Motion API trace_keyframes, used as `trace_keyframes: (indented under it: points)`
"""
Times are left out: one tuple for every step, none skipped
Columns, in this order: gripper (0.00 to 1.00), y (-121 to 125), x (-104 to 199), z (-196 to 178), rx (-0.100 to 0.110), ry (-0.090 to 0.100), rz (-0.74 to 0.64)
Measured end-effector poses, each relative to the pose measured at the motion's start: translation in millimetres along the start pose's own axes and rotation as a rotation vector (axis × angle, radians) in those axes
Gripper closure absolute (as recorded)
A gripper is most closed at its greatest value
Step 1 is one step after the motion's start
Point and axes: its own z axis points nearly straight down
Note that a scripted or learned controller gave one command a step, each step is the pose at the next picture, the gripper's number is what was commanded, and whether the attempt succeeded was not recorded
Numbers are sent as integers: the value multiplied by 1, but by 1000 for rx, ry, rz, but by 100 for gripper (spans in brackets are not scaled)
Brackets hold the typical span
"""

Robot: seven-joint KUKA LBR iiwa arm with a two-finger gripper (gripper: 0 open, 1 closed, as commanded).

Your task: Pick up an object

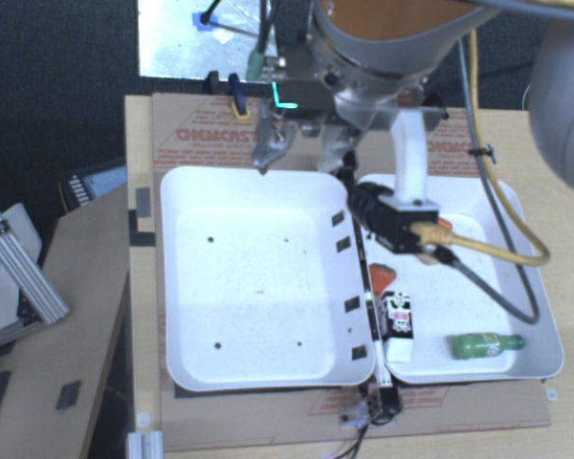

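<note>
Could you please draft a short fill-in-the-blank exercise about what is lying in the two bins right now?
1. The green bottle lies on its side in the ____ bin.
2. The black-and-white carton lies just below an ____ toy.
3. The left bin has several small dark ____ on its floor.

Missing words: right; orange; dots

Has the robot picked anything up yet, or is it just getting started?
Nothing looks picked up yet. The green bottle, the black-and-white carton and the small orange piece all lie in the right bin. The gripper hangs over the far rim of the left bin, with nothing visible between its fingers. Reaching an object, gripping and lifting are all left.
</note>
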Motion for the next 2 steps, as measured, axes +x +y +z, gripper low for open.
trace_keyframes:
  points:
    - [100, 0, 0, -11, -2, 2, -5]
    - [0, 0, 0, -11, -1, 1, -7]
